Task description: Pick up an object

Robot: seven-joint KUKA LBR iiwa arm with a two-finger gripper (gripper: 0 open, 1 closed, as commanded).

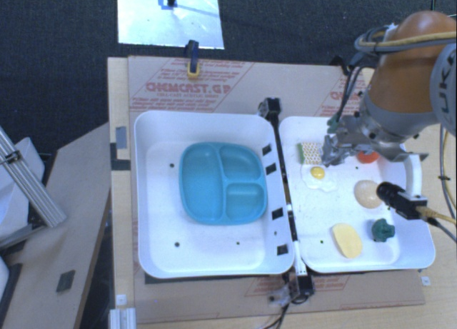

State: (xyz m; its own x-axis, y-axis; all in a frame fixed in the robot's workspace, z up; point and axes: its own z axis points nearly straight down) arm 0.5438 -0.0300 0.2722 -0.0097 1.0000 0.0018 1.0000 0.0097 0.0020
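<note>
The gripper (332,158) hangs low over the right bin (414,252), just above the fried egg (318,176). Whether its fingers are wide or narrow, I cannot tell from this angle. Using the egg as our marker: a green-dotted waffle piece (310,152) lies just behind it, a red-orange piece (367,155) peeks out beyond it under the arm's wrist, a pale round egg-shaped piece (367,193) sits to its right, a yellow slab (347,240) lies toward the front, and a dark green piece (383,230) rests beside that slab. Left of the egg, across the divider, the left bin (153,245) carries a blue tray (220,183).
</note>
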